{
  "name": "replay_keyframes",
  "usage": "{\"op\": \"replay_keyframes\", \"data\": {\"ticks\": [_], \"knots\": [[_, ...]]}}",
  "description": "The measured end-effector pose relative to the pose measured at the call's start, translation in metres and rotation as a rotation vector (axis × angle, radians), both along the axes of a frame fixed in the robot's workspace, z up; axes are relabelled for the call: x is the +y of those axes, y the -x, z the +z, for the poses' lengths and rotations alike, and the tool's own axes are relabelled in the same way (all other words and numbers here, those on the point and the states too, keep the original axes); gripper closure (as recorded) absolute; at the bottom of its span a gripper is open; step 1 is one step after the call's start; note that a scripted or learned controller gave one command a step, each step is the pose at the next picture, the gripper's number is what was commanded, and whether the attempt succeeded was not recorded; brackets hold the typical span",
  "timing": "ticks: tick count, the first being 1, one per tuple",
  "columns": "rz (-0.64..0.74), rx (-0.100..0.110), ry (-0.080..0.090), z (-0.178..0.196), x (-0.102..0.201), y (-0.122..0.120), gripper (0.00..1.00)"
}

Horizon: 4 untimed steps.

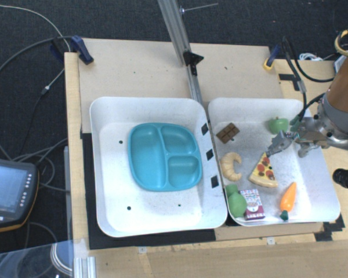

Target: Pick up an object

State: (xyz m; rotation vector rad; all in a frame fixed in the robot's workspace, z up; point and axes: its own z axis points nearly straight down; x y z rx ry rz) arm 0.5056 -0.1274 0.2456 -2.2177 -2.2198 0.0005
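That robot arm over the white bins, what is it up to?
The arm's gripper hangs over the right bin, just above the toy pizza slice and beside a green toy. It holds nothing between its fingers. Its job is to pick up an object, and none has been lifted yet. Also in that bin lie a croissant, a chocolate piece, a carrot and a small carton. The left bin holds a blue divided plate.

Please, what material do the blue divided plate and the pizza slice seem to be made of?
The blue divided plate looks like moulded plastic: one even turquoise colour, smooth rounded compartments, a soft sheen. The pizza slice seems a toy, probably plastic or rubber, judging by its flat bright colours and neat shape; the view cannot settle which.
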Motion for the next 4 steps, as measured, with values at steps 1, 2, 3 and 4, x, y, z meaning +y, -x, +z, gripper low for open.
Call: {"op": "replay_keyframes", "data": {"ticks": [1,2,3,4], "knots": [[0.0,-0.001,0.0,0.0,0.0,0.0,0.0],[-0.002,0.005,0.0,-0.053,-0.004,0.01,0.0],[-0.002,0.005,-0.001,-0.111,-0.013,0.011,0.0],[-0.001,0.003,-0.001,-0.156,-0.013,0.012,0.0]]}}
